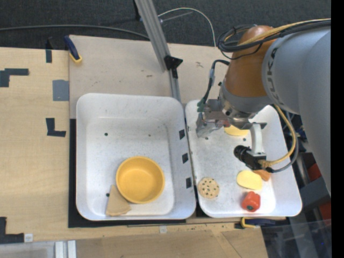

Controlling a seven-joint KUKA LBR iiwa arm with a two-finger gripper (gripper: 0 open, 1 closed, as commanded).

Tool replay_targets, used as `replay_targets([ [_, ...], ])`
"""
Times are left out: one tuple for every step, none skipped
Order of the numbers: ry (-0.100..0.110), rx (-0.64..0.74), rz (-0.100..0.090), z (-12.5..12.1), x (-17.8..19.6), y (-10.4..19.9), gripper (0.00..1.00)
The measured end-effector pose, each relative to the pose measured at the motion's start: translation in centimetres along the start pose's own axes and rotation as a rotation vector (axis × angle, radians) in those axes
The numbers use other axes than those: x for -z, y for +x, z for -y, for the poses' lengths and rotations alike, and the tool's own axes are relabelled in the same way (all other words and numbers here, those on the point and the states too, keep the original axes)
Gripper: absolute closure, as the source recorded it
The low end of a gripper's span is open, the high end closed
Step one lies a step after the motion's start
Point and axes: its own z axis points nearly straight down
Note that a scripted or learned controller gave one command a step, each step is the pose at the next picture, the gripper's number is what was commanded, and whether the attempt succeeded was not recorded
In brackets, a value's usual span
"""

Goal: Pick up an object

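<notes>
I have the gripper (206,123) low over the far end of the right bin (226,160), close to the wall it shares with the left bin (91,144). From this slanted view I cannot tell how the gripper is set, and I see nothing held in it.

My candidates for the pick all lie in the right bin. A pale yellow piece (234,130) sits just beside the gripper, partly hidden under the wrist. Toward the near end, well away from the gripper, are a cookie (208,187), a yellow lemon-like object (249,179) and a red object (251,201).

What worries me: the gripper stands over bare bin floor, so a descent here would likely close on nothing. It is also near the dividing wall, so a small drift that way could hit the rim. The cookie is flat and could slip out of a pinch. The rounded yellow object could roll aside when touched. The cable (279,155) looping off the wrist hangs near the objects and might snag or nudge them.

Count: two bins; four objects in the right bin; in the left bin, one yellow bowl (140,179) and one tan flat piece (116,203) touching it.
</notes>
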Motion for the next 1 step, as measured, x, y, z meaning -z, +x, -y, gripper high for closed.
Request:
replay_targets([
  [-0.003,0.001,-0.001,0.45,1.42,5.3,1.0],
])
